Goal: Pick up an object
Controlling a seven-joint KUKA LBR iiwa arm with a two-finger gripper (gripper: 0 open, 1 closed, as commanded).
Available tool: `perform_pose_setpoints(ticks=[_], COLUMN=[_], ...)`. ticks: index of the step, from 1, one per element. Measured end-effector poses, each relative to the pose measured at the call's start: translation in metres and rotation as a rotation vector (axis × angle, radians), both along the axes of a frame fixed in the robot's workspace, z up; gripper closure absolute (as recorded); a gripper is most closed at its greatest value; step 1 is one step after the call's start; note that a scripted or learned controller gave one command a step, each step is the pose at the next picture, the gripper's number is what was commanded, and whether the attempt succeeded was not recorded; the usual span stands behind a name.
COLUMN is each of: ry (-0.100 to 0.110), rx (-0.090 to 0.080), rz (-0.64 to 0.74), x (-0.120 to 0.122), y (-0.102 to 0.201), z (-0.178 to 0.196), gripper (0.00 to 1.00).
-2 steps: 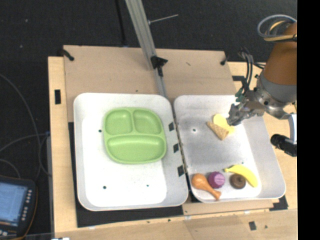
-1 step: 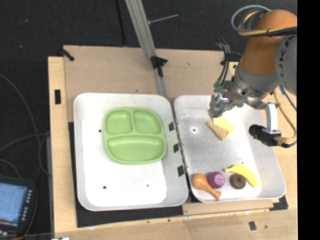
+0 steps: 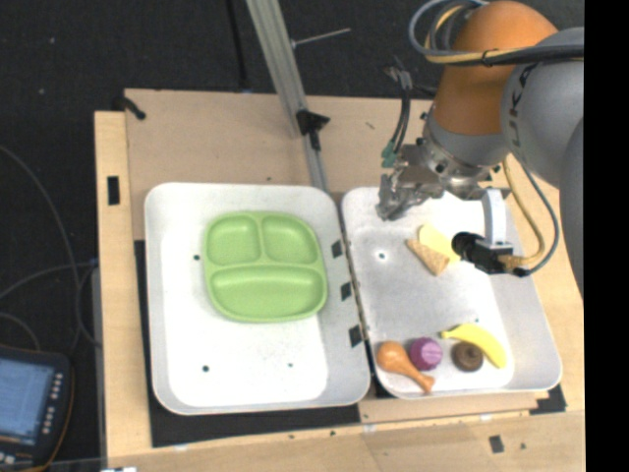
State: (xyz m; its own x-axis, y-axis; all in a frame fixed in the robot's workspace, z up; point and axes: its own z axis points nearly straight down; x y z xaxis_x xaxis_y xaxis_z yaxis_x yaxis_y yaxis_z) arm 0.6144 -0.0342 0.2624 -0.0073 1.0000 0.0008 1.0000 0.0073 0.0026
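Sitting at the 8 o'clock corner of the view, beside the wooden bench (image 3: 118,264), is a small dark screen (image 3: 29,401). On the bench, the left bin (image 3: 246,367) holds a green divided plate (image 3: 265,268), which lies flat a little toward 12 o'clock from the bin's middle. A slanted metal pole (image 3: 278,52) runs from the top of the view down to the gap between the two bins.

The right bin (image 3: 393,298) lies just beside the left one. The gripper (image 3: 393,203) hangs over its 11 o'clock corner, above the bare white floor. From this angle it cannot be told whether the gripper is spread or closed, and no object can be made out in its grasp.

The things to pick all lie in the right bin. An orange pear-shaped piece (image 3: 403,362) lies at 7 o'clock along the near edge, and a purple round piece (image 3: 426,353) touches it on its 2 o'clock side. A yellow and tan wedge (image 3: 430,251) lies near the gripper, at about 4 o'clock from it and apart from it. A small brown ring (image 3: 468,358) lies at 5 o'clock in the bin, and a yellow banana (image 3: 486,343) curves just beside it on its 2 o'clock side.

The arm (image 3: 491,57), with its orange band, reaches in from 2 o'clock.
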Motion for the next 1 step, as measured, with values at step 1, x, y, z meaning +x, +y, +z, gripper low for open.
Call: perform_pose_setpoints(ticks=[1], ry=[0.001], rx=[0.0], rz=[0.0], x=[0.0213], y=[0.0582], z=[-0.0054], gripper=[1.0])
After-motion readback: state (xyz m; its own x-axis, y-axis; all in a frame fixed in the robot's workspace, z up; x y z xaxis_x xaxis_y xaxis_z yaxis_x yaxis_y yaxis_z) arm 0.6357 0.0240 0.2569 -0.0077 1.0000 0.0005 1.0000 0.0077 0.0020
